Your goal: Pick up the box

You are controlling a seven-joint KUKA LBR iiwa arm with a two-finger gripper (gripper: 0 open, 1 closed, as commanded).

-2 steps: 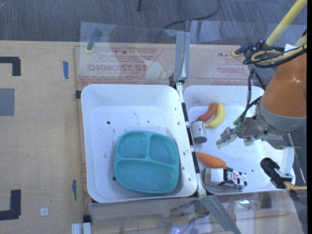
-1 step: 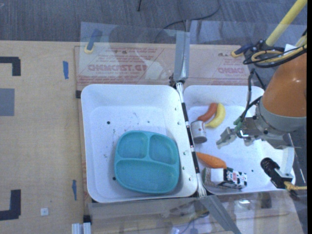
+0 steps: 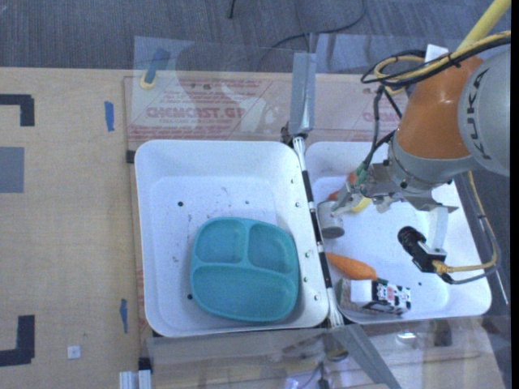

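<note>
The gripper (image 3: 331, 217) hung low in the right bin (image 3: 466, 294), whether its fingers were open I cannot tell. The box (image 3: 375, 294) lay well below them, just past a carrot (image 3: 350, 264) (a likely mistaken grab if they descended short).

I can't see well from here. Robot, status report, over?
Claw low in right bin, grip unclear. Box at near edge, untouched. Carrot lies between them.
</note>
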